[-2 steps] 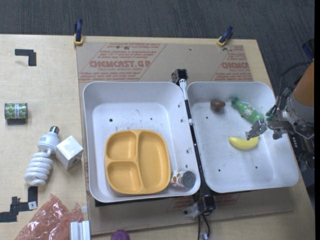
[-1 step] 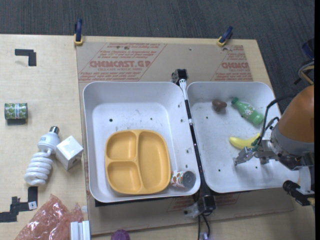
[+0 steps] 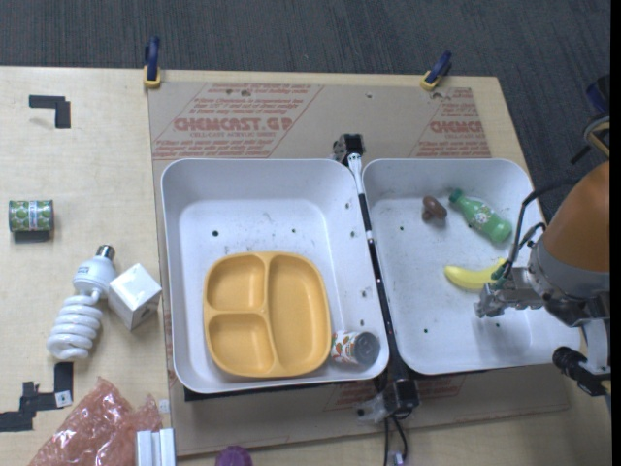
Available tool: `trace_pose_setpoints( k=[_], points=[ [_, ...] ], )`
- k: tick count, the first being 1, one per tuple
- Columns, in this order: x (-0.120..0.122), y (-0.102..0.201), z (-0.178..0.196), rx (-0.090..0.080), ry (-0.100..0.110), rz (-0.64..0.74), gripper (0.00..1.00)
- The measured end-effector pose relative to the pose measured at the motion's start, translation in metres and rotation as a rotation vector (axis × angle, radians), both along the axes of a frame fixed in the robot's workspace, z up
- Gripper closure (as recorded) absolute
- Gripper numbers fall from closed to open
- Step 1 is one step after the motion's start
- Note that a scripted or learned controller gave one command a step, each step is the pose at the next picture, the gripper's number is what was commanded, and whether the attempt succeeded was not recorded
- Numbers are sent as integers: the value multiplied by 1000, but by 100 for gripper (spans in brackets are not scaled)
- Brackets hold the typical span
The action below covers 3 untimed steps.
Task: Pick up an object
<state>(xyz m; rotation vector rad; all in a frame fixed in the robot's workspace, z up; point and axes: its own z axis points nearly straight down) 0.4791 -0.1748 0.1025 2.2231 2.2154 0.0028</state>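
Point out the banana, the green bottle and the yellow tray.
banana [image 3: 470, 277]: camera view, middle of its yellow body, right bin.
green bottle [image 3: 482, 217]: camera view, middle of its body, right bin.
yellow tray [image 3: 267, 314]: camera view, ridge between its compartments, left bin.

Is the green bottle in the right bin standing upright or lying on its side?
Lying on its side. The green bottle shows its full length along the floor of the right bin, cap toward the upper left.

place: probably a robotics lab | evidence: clamped board [image 3: 320, 115], two white bins [image 3: 184, 260], carpet [image 3: 291, 8]
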Motion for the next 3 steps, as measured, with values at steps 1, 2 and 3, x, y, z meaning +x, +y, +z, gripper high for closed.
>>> trace_pose_setpoints(
  k=[1, 2, 3],
  points=[
    [0, 0, 0, 0, 1, 0, 0],
    [57, 9, -10, 0, 2, 5, 0],
    [104, 64, -10, 0, 3, 5, 0]
  ],
)
